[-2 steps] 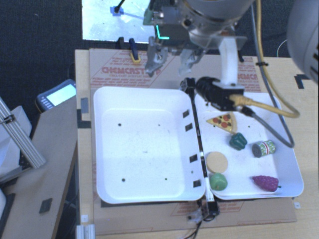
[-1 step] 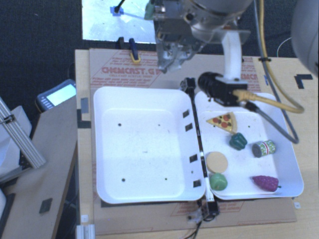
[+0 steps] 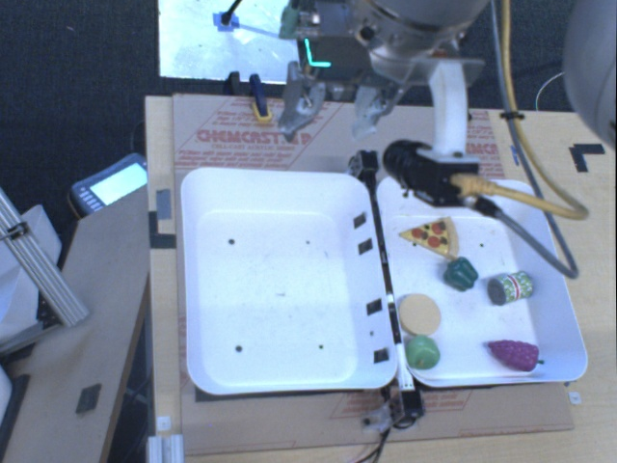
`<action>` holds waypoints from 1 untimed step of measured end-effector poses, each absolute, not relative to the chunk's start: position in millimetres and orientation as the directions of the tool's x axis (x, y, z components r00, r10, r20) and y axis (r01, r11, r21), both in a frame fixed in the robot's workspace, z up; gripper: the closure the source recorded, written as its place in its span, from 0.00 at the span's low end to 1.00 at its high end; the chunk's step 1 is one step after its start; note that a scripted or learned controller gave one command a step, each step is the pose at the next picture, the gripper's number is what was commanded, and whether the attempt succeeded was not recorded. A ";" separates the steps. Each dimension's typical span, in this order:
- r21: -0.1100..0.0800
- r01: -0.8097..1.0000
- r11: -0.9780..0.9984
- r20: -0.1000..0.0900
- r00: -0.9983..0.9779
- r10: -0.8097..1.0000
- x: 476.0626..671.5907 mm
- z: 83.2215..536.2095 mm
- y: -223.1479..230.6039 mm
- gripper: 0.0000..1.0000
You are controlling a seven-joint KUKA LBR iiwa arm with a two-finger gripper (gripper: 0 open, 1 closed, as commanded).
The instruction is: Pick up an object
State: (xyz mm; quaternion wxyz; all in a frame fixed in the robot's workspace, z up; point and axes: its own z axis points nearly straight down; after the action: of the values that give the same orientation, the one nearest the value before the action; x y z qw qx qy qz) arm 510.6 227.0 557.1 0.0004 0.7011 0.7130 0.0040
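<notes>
Pizza slice (image 3: 431, 235) is lying in the bin on the view's right (image 3: 569, 347), toward its far edge and nearer the side it shares with the other bin. Five more toy pieces are sharing that bin. A green pepper (image 3: 461, 274) is sitting about mid-bin, and a small can (image 3: 510, 287) is lying on its side just beside it, toward the outer edge. A tan disc (image 3: 419, 313) is resting against the shared edge, and a green ball (image 3: 422, 352) is sitting just beside it in the near corner (I cannot tell whether the two are touching). A purple grape bunch (image 3: 514, 355) is lying by the other near corner.

The gripper (image 3: 335, 114) is hanging beyond the far edges of both bins, over the printed cardboard sheet (image 3: 227, 138) under them, roughly in line with the seam between the bins and well apart from every toy. Its fingers (image 3: 299, 114) are standing spread wide and pointing down, with nothing between them. The bin on the view's left (image 3: 280, 287) is showing bare white floor.
</notes>
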 end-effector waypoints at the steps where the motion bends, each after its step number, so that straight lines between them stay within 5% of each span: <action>1: 0.009 1.000 0.019 0.007 -0.019 1.000 510.8 568.6 227.2 1.00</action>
State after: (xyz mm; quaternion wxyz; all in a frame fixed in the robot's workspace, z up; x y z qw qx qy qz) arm 510.8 227.2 568.6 0.0008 0.7002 0.7139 0.0054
